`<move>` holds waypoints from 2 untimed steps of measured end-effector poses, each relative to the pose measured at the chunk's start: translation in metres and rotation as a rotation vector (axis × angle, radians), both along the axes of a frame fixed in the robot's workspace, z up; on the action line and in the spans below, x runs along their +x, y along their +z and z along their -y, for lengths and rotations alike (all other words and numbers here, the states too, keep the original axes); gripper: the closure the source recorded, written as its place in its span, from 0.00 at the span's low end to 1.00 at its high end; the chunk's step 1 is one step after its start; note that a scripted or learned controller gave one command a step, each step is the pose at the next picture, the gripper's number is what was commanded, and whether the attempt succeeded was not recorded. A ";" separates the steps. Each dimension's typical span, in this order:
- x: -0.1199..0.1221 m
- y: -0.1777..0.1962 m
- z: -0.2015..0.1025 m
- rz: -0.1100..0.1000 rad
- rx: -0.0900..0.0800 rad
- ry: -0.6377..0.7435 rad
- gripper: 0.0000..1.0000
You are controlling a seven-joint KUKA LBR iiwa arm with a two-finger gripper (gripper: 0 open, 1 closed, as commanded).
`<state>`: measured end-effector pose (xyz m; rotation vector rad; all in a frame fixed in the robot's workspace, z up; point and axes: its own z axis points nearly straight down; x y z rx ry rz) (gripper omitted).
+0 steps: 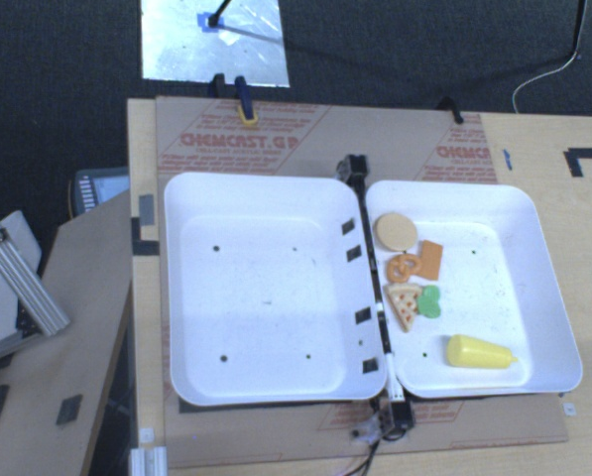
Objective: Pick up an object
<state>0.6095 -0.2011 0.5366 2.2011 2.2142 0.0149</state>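
Six small toy foods are being shown gathered in the right bin (533, 228), most of them clustered against the divider, while the left bin (191, 266) is being left bare. A round tan biscuit (396, 232) is lying nearest the far wall, with an orange cracker (430, 259) and a pretzel (403, 266) just beside it, and a pizza slice (405, 307) touching a green piece (429, 301) below. A yellow cone-shaped piece (479, 352) is lying on its side, well apart from the rest near the front wall. It is being judged the easiest target: a straight descent across its narrow width is advised, clear of neighbours. The state of the jaws cannot be told.
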 end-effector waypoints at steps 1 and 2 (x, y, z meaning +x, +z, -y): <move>0.002 0.000 -0.001 -0.012 0.003 0.005 1.00; -0.010 -0.001 -0.086 -0.019 0.008 0.004 1.00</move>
